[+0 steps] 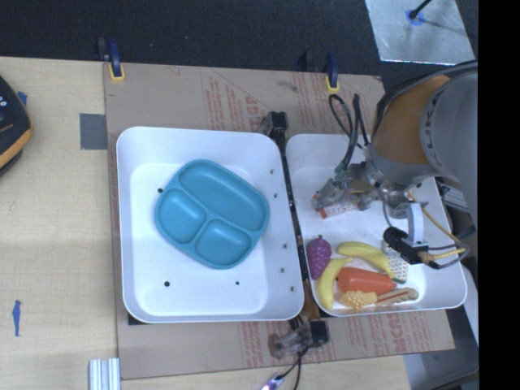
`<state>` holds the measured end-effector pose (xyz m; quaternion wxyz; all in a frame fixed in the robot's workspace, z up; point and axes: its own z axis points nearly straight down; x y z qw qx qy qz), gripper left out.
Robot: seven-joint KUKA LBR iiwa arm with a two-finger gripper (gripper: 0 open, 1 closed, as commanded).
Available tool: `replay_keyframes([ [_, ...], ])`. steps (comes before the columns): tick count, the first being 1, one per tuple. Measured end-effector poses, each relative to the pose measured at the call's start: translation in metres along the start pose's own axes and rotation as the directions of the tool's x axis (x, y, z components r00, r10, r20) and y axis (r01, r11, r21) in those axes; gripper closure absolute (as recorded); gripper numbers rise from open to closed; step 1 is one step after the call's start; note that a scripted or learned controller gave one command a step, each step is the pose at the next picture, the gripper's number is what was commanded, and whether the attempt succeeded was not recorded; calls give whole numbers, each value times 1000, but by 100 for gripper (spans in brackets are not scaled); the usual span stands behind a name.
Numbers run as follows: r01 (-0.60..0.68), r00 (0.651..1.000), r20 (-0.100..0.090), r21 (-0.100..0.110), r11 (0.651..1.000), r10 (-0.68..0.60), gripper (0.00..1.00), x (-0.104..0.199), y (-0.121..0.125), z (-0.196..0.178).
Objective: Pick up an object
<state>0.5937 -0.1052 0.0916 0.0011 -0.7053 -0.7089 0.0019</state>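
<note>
Carrot [367, 280] lies flat, long axis left-right, tip pointing right.

- A single fixed camera sits above the bench [57, 242] and looks down on it at a slant
- Both white bins fall within the frame: the left bin [138, 218] near the middle, the right bin [313, 157] toward the right side
- The far edge of the bench lies along the top, with dark floor [203, 10] beyond
- The arm [422, 132] enters from the right side
- It stands far enough off to take in bare bench around the bins
</note>
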Motion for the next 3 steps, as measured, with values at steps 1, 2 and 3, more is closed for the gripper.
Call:
replay_keyframes([
  [1, 2, 1000, 0, 2, 1000, -2, 100, -1, 0, -10],
  [2, 0, 1000, -2, -1, 1000, 0, 100, 54, -46, -100],
  [3, 1, 1000, 0, -2, 1000, -1, 100, 120, -37, -100],
])
